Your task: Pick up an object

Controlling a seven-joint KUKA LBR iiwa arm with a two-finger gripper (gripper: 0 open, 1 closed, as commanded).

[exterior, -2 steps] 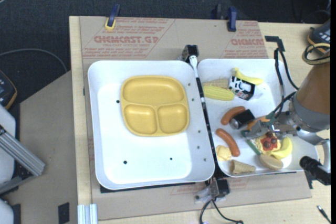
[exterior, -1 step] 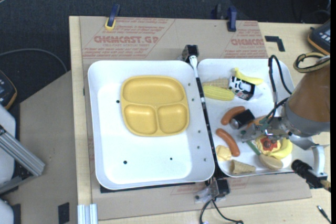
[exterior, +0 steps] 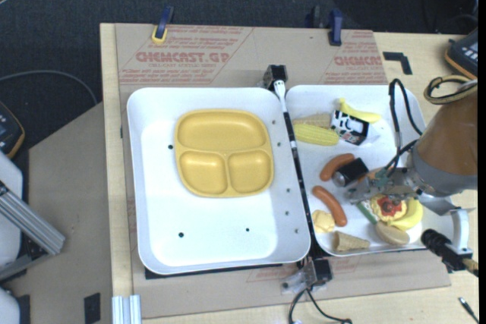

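Arm (exterior: 456, 144) — cut off at right edge

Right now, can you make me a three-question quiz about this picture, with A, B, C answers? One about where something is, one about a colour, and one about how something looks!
1. Where is the divided tray?
A. In the left bin
B. In the right bin
C. On the floor

2. What colour is the divided tray?
A. Blue
B. Yellow
C. Black

3. What do the tray's compartments hold?
A. Corn
B. Sausages
C. Nothing

Answers:
1. A, it lies in the left bin, apart from the toy food.
2. B, it is all yellow.
3. C, all three compartments are bare; the corn cob and sausages lie in the right bin.
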